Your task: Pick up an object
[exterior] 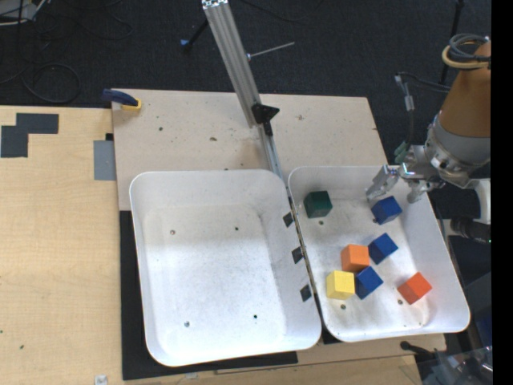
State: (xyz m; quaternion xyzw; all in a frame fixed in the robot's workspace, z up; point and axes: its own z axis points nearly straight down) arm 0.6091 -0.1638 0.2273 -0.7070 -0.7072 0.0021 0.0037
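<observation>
The gripper [398,184] hung with fingers spread and holding nothing, directly above a blue cube [386,209] at the right bin's [449,295] far edge; the cube lay just below them.

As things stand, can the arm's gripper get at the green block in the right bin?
Probably yes. The green block sits alone near the right bin's left wall, with bare floor around it. The gripper hangs over the same bin, by a blue block; nothing lies between them.
</observation>
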